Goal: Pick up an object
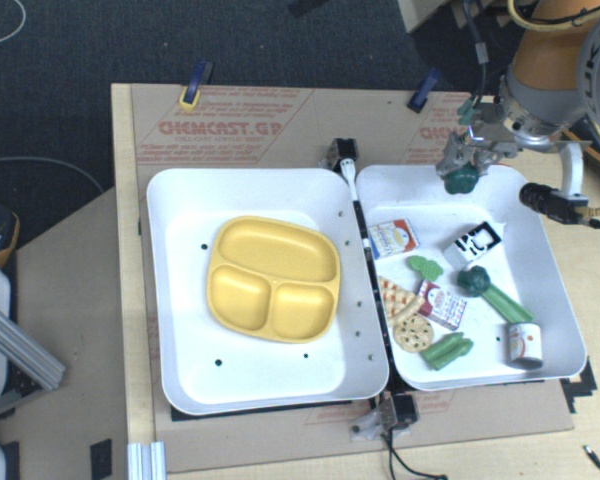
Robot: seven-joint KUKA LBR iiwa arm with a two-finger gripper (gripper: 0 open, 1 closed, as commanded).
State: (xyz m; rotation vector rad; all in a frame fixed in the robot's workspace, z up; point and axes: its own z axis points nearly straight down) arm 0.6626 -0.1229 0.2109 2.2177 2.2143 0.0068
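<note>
Hovering over right bin (555, 268) far edge, gripper (463, 178) pinching small dark-green obj (464, 180) btwn fingers.

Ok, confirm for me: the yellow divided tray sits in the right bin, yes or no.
No, the yellow divided tray lies in the left bin, while the right bin holds the small toy items.

Robotics lab test bench: plywood board (280, 118) clamped over dark carpet (130, 18), two white bins (170, 268), toy food items, loose cables (10, 13) upper left, aluminium extrusion (20, 343) lower left, KUKA arm (555, 48) upper right.
</note>
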